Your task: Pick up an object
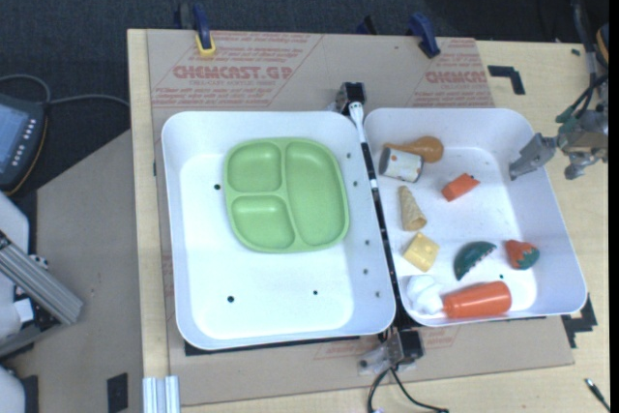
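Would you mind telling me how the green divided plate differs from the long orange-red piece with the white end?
The green divided plate lies in the left bin, while the orange-red piece lies in the right bin, at its near edge. The plate is broad, flat and has three compartments; the orange-red piece is narrow, rounded and elongated. The plate is much larger and sits alone; the orange-red piece has small items around it. Both rest untouched by the gripper.

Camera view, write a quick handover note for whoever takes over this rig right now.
Gripper: at the right bin's right rim, holding nothing; open or shut unclear.
Right bin: orange block, cone, yellow wedge, carrot-like piece and other toy foods, all lying loose.
Left bin: green divided plate.
Done: nothing picked yet.
Left: grasp one object and lift it.
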